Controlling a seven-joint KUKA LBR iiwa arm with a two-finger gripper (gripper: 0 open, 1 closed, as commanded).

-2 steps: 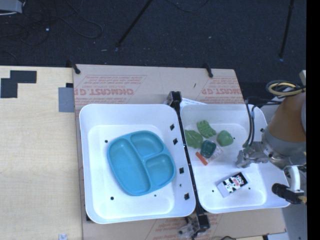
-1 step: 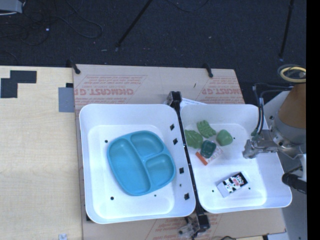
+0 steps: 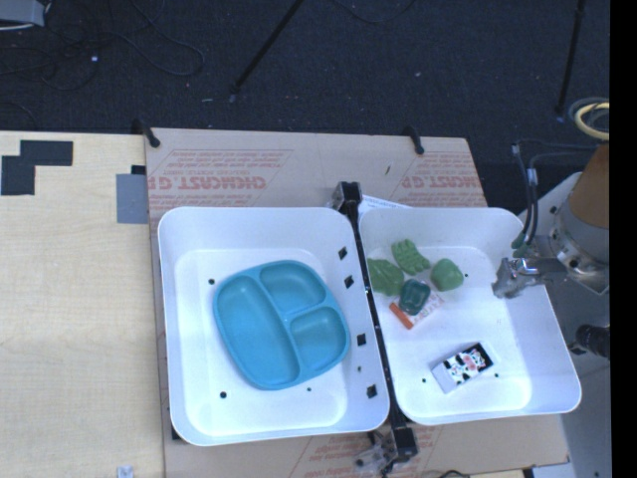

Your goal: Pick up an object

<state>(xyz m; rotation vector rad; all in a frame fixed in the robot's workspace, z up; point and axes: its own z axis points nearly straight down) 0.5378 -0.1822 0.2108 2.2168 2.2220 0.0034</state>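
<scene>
In the right bin [image 3: 537, 391] lie several green lumps: one [image 3: 408, 255] near the back, one [image 3: 447, 274] to its right and one [image 3: 385, 275] by the divider. A dark teal piece [image 3: 414, 294] rests on a clear wrapper with an orange strip [image 3: 402, 316]. A small black-and-white packet [image 3: 463, 365] lies toward the front. My gripper [image 3: 510, 279] hangs over the right bin's right side, to the right of the green lumps and apart from them. Nothing shows between its fingers.
The left bin [image 3: 184, 386] holds a blue divided plate [image 3: 281, 322]. A black divider [image 3: 360, 297] runs between the bins. Cardboard [image 3: 249, 172] lies under both bins, on a wooden bench [image 3: 70, 307]. The arm's grey wrist [image 3: 582, 242] stands at the right edge.
</scene>
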